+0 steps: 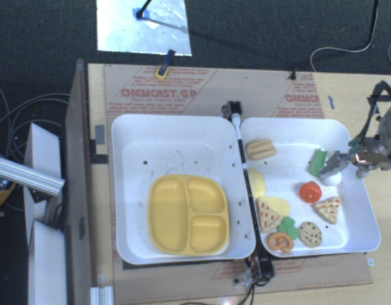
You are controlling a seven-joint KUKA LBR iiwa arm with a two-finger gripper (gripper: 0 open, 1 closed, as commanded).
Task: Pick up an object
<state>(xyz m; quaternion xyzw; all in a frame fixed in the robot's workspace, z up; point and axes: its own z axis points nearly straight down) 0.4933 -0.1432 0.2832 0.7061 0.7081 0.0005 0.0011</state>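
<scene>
Evidently the approach step. Gripper point(333, 164) reaches over the right bin's point(354, 234) right edge, beside a green piece point(318, 161); its opening cannot be told, and nothing shows as held. Next: descend squarely on one item. Right bin: bun point(260, 149), tomato point(310, 191), pizza slices point(268, 214), cookie point(310, 234), pretzel point(281, 241). Left bin point(129, 170): yellow divided tray point(188, 214).

- The floor point(259, 18) is dark, like a carpet.
- A shiny silver sheet point(145, 18) lies flat on it at the top.
- Black and white cables point(348, 46) run over the floor.
- The bench point(202, 88) is light wood with brown cardboard on top.
</scene>
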